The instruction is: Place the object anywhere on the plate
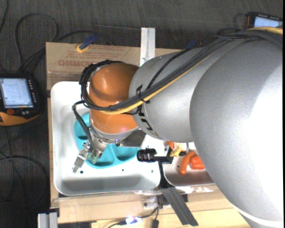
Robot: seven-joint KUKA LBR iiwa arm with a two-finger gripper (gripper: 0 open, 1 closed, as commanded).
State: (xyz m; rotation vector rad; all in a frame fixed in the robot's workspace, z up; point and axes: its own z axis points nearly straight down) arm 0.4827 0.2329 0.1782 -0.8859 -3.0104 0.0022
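**Reaching over the left bin, above the turquoise plate**

Reaching in from the right, the large grey robot arm [218,113] with its orange band [109,99] covers much of the bench. Its two-finger metal gripper [83,158] hangs over the shallow white plastic left bin [61,127], pointing toward that bin's front left corner. The fingertips sit just past the front left rim of a flat turquoise plastic plate [118,153], which lies in the middle of the left bin and is largely hidden under the wrist. The two fingers [78,164] look close together, with no clear gap between them. A small green patch shows right beside the gripper's base, at the plate's edge; whether it is a separate thing or part of the gripper cannot be told, and nothing is clearly seen between the fingertips.

In the right white bin [180,179], near its left wall, lies a small orange object [192,163] with a yellow piece [176,150] just beside it; both are partly hidden by the arm. A black cylindrical fitting [147,155] juts out over the wall between the two bins.

A brown cardboard sheet [66,58] lies along the bench's back edge. A handheld control pendant with a lit screen [14,96] rests on the dark floor to the left.
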